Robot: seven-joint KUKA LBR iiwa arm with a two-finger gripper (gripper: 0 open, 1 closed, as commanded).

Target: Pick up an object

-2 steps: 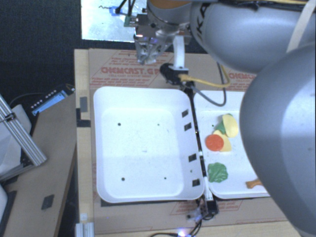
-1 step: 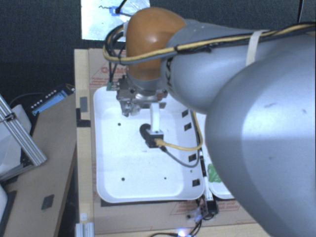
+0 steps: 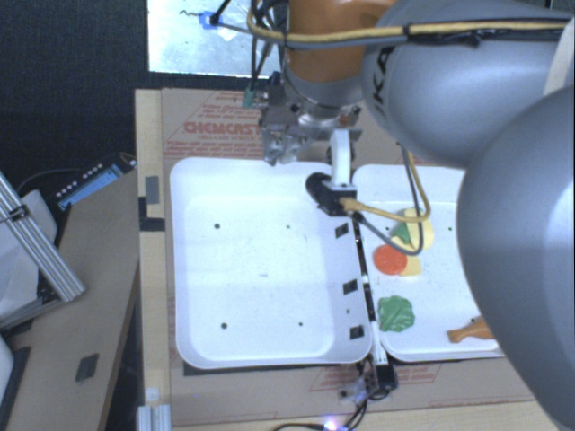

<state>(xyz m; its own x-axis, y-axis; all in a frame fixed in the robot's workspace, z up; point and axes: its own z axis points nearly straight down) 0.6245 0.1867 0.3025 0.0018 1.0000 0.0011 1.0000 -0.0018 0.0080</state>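
Hovering at the bins' far edge, the jaws point(image 3: 289, 146) cannot be judged; orange round piece point(image 3: 391, 259) and green leafy piece point(image 3: 395, 313) lie nearer, right.

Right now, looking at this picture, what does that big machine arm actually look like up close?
The arm is made of thick, rounded grey shells with a smooth finish. Above the wrist sits a glossy orange band. Yellow and black cables loop around it, and a yellow cable hangs down over the right-hand bin. Below the band is the metal gripper, a cluster of grey and black parts.
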